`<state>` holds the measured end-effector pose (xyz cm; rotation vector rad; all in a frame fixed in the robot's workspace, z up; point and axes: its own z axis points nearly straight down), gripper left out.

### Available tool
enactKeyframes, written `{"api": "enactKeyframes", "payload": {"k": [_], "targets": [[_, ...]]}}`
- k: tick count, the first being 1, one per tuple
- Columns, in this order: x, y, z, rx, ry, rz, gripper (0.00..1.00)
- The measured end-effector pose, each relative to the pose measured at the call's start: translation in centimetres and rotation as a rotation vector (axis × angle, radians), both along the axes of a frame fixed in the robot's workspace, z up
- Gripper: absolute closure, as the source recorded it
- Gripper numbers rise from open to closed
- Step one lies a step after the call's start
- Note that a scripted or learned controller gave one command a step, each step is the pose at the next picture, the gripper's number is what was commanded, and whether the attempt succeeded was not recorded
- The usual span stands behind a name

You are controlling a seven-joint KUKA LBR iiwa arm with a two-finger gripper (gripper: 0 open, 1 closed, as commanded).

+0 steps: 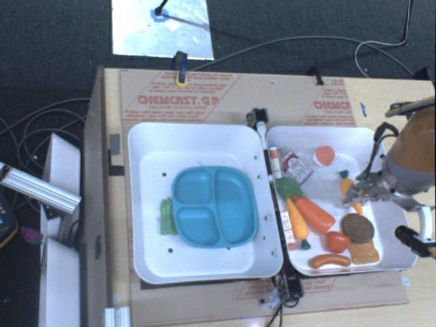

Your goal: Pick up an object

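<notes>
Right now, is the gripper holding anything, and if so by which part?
Cannot be told. The gripper is down in the right bin among the toy food, near the brown patty, but nothing shows clearly in its grasp.

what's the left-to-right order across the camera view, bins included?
Green toy piece → blue divided plate in the left bin → orange carrot → red tomato → brown patty → gripper in the right bin.

overhead camera, slanted (fixed), both bins [204,138] framed
</notes>
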<state>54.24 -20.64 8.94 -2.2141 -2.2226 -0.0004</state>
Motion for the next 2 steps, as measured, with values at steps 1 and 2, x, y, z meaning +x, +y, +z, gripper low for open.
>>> {"api": "enactKeyframes", "payload": {"k": [1,2], "targets": [[6.1,2.8,6.4,-0.003,-0.003,0.002,1.0],[5.5,10.0,9.6,-0.002,0.0,0.002,1.0]]}}
